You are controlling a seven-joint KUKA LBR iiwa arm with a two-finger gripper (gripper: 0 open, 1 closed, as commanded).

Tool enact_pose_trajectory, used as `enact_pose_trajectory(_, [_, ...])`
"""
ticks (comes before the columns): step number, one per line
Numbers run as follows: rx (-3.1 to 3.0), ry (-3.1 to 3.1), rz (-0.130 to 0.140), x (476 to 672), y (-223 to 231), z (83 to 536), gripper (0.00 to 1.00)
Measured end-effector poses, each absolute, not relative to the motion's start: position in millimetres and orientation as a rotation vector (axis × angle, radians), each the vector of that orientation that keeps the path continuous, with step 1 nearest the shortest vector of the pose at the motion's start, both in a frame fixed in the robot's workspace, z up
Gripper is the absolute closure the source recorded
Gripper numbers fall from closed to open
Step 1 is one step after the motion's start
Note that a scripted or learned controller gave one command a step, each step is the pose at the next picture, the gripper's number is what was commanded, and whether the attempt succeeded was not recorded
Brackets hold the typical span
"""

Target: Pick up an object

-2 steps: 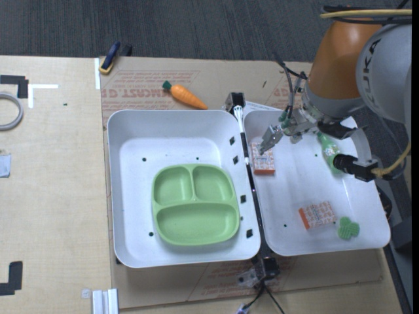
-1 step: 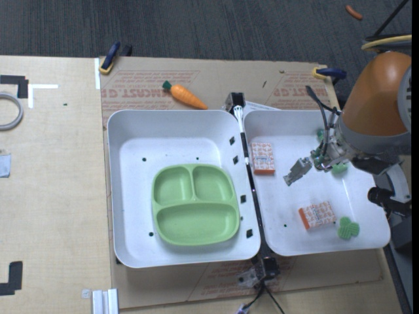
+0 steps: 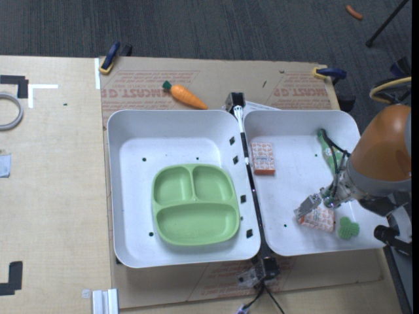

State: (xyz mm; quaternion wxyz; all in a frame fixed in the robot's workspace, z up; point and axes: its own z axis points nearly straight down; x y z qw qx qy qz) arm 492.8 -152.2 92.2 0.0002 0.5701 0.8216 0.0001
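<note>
In the lower right of the frame, inside the right bin (image 3: 288,241), a small red-and-white patterned packet (image 3: 319,220) lies directly under the gripper (image 3: 313,206), whose tips touch or sit just above its upper left edge; I cannot tell how it is set. A green knobbly toy (image 3: 348,229) sits just beside the packet. An orange-and-white box (image 3: 263,157) lies well apart, upper left. The left bin (image 3: 124,195) holds a green 3-compartment plate (image 3: 195,204). A toy carrot (image 3: 185,95) rests on cardboard above.
</note>
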Motion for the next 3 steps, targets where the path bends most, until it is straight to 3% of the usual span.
enact_pose_trajectory(1, [1.792,2.576,0.002,494.1,-153,102,1.00])
enact_pose_trajectory(2, [1.792,2.577,0.002,494.1,-153,102,0.00])
enact_pose_trajectory(3, [1.792,2.579,0.000,557.1,-179,92,0.00])
